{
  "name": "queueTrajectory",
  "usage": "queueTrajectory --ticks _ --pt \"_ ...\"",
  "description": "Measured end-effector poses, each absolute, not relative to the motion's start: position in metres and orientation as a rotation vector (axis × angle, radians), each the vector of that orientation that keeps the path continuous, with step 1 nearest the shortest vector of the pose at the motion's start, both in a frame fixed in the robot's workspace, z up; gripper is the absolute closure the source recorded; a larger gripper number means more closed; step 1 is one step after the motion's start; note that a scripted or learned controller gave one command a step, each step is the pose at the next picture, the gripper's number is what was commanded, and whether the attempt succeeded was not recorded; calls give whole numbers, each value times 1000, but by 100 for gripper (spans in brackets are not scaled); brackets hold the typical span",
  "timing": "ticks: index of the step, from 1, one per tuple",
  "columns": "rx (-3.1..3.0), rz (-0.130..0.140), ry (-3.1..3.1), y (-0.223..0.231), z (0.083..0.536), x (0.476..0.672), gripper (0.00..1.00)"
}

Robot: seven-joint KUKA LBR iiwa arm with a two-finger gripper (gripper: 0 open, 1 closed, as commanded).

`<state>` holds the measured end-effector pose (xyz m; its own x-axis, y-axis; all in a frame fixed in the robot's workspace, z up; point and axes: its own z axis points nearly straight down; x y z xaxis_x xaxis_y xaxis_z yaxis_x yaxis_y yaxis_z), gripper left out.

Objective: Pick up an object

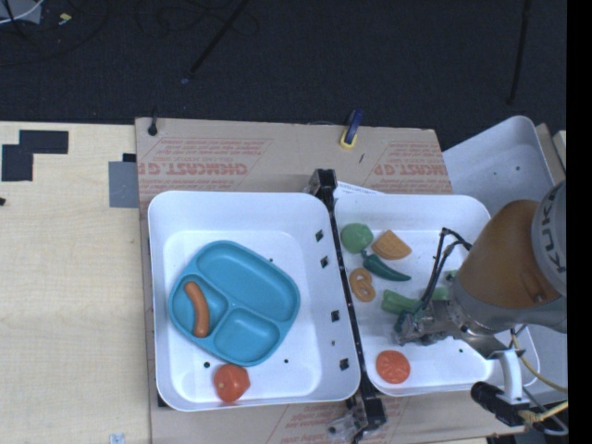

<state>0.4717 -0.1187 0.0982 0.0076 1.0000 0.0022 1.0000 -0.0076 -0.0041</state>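
- The worktop [65, 276] carries two shallow white bins side by side; the left bin [176, 215] sits toward its middle, the right bin [467, 213] toward its right edge.
- The arm [509, 257], grey with an orange band, reaches in from the right and hangs low over the right bin's near right part.
- A blue divided plate [250, 294] lies in the middle of the left bin, with an orange sausage [197, 308] in its left compartment.
- The end effector [421, 326] is down among the right bin's items, just beside a dark green piece [396, 301]; how wide it stands, and whether it has anything, I cannot tell.
- A red tomato [231, 382] rests near the left bin's near edge.
- A red-orange round piece [393, 366] lies by the right bin's near edge.
- A green round piece [356, 238], an orange wedge [392, 245], a dark green pepper [385, 268] and an orange slice [362, 285] cluster by the right bin's left wall.
- Judged step: descent onto a target, likely the dark green piece. Next calls for closing squarely on it, then lifting straight up.
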Motion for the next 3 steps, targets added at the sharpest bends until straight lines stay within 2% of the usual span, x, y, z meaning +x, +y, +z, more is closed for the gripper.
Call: queueTrajectory --ticks 3 --pt "-2221 -1 -2223 -110 229 483 100"
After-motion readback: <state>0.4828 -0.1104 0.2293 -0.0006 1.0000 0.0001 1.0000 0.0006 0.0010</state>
